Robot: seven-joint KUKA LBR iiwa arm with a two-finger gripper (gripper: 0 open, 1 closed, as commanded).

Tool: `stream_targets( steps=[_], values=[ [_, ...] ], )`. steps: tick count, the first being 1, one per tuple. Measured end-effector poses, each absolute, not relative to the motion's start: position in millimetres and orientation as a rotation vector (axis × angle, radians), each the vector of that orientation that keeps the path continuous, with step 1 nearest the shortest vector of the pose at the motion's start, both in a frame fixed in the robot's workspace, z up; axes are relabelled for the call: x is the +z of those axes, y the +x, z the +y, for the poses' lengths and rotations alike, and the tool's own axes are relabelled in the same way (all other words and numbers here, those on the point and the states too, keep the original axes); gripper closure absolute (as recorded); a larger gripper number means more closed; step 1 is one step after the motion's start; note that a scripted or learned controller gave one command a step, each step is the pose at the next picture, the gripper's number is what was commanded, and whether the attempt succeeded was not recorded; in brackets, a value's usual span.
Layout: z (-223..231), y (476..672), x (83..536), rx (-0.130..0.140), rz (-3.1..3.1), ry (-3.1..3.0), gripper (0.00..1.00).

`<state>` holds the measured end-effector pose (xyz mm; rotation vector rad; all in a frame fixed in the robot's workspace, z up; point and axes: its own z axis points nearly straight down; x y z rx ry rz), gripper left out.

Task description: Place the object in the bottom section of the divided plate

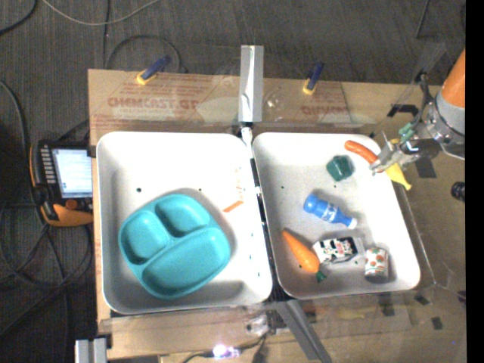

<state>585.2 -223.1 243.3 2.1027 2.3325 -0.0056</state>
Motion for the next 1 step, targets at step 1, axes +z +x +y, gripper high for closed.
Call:
stream_targets(
  steps=[1],
  values=[
    [-148.6,567.5,179.3,-0.004,2.221,2.226,1.0]
  ],
)
